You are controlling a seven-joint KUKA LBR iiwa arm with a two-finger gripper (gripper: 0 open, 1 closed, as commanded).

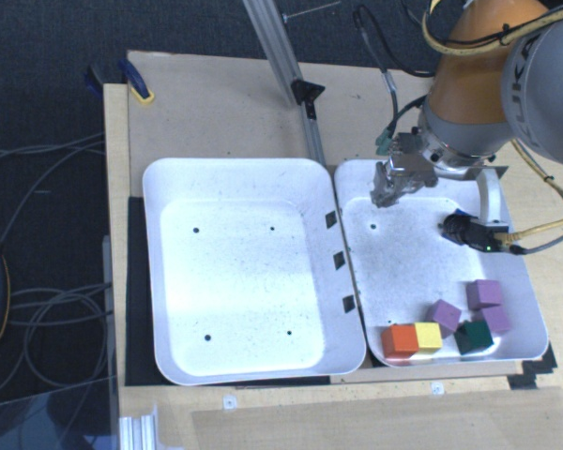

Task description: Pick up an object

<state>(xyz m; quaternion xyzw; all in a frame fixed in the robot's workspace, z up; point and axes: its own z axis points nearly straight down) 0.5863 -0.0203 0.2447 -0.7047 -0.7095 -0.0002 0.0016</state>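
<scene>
Jaws (387, 195) over right bin (394, 251) far corner, state unclear. Blocks well toward near edge from them: orange block (401, 339), yellow block (428, 336), purple blocks (486, 294), green block (472, 337); cube-like, no clear long axis.

The tan bench (216, 101) bears the left bin (235, 181) and right bin (525, 331) side by side.

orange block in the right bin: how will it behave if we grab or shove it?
The orange block looks like a rigid, flat-faced cube, so it should slide rather than roll. It sits against the yellow block near the right bin wall, so a push probably jams or drags its neighbour. Likely light.
</scene>
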